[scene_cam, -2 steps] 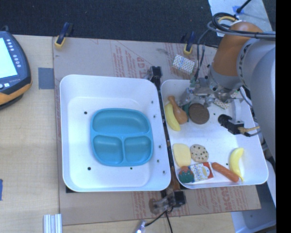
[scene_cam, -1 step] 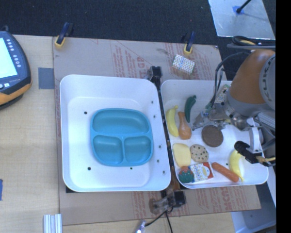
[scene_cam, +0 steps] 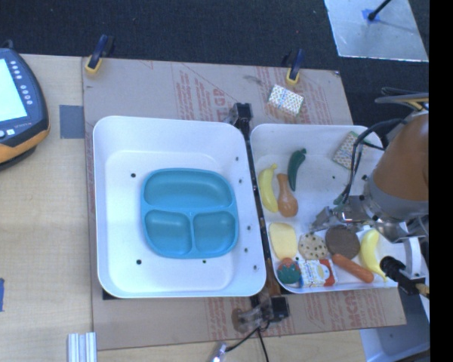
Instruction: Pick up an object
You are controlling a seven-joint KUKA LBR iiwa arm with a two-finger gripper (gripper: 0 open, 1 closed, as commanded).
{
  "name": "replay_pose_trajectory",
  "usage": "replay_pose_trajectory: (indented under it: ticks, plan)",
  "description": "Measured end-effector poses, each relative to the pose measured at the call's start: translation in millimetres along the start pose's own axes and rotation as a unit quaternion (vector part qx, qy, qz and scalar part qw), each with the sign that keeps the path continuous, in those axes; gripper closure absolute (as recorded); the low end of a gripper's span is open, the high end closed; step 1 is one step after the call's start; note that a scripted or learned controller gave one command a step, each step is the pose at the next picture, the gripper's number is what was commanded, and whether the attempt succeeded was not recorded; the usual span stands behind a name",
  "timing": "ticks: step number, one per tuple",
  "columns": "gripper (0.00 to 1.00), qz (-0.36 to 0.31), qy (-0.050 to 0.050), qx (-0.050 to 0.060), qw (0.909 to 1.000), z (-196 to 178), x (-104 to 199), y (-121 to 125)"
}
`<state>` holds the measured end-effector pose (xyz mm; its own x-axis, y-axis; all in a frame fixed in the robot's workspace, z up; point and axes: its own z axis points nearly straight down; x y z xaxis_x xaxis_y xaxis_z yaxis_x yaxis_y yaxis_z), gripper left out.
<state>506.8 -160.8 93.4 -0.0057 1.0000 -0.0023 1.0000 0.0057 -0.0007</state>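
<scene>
My gripper hangs low over the right bin, under the grey and orange wrist. It is just above a brown disc and a speckled cookie. A yellow banana, a brown pear-shaped piece and a green pepper lie to its left. Along the bin's front lie a yellow cheese slice, an orange carrot, a yellow fruit, a white packet and a teal bowl. I see nothing held in the gripper.
The left bin holds a blue divided plate. A tan cracker-like square leans at the right bin's back corner, partly behind a black cable. A patterned block lies on the cardboard behind the bins. A tablet sits far left.
</scene>
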Motion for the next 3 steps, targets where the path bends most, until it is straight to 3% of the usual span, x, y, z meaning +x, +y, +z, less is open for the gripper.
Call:
replay_pose_trajectory:
  ticks: [1,2,3]
  plan:
    - [0.0,-0.001,0.001,0.002,1.0,1.5,48.9,69.5]
    - [0.0,0.001,0.001,0.0,1.0,-39.6,53.4,141.3]
    - [0.0,0.0,0.0,0.0,1.0,-6.3,62.5,152.1]
